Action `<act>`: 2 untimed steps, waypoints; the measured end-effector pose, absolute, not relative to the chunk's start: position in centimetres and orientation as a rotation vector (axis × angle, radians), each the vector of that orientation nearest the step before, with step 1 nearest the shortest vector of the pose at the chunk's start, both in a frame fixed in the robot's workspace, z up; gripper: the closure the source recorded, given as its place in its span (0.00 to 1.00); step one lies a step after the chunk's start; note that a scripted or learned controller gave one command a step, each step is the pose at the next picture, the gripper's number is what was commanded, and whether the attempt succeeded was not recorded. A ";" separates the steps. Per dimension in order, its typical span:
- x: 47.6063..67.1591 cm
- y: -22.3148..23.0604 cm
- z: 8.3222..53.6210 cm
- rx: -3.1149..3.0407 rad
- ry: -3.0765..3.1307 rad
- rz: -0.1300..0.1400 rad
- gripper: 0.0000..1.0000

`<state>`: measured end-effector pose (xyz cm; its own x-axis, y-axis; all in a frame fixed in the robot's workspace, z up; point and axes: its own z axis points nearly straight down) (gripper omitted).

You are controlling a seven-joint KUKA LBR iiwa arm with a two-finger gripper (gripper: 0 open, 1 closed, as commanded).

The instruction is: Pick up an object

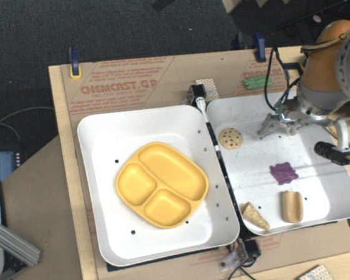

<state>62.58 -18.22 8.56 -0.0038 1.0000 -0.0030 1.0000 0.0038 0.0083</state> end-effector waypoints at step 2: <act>53.7 -17.4 9.6 2.220 2.218 0.003 1.00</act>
<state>53.68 -17.38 9.55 0.0009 1.0000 -0.0015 1.0000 -0.0009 0.0041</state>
